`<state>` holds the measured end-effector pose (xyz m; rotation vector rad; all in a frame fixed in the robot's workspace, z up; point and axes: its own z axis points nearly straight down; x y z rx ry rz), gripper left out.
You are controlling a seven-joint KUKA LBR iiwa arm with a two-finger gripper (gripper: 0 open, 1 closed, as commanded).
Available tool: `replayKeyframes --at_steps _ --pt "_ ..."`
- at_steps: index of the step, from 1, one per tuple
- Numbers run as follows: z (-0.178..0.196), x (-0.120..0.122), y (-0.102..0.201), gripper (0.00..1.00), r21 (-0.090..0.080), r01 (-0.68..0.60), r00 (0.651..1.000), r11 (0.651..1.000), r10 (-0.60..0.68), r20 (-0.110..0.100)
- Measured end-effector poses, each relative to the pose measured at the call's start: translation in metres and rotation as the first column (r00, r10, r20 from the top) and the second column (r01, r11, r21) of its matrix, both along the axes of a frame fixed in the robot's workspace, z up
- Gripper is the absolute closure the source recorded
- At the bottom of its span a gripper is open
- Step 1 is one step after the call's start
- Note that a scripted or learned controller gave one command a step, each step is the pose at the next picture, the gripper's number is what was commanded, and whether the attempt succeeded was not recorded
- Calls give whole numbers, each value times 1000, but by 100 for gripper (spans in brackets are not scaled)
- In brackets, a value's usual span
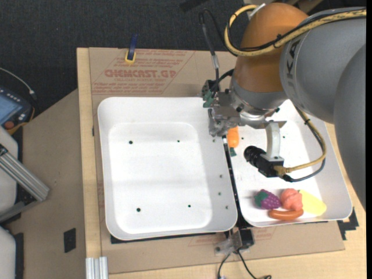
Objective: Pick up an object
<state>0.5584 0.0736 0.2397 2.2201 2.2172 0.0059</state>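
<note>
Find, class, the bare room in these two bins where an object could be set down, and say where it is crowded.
The left bin offers bare white floor from wall to wall. The right bin is crowded: the arm covers its upper part, and toy fruit, a purple grape bunch among them, fill its near corner.

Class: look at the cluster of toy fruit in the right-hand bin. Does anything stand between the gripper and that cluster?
A black cable fitting on the arm lies between the gripper and the toy fruit cluster in the right bin's near corner. An orange piece sits at the gripper.
</note>
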Motion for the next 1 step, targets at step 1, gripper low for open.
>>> replayKeyframes --at_steps 1 --pt "-24 9 10 100 0 -2 1000 1000 2 -9"
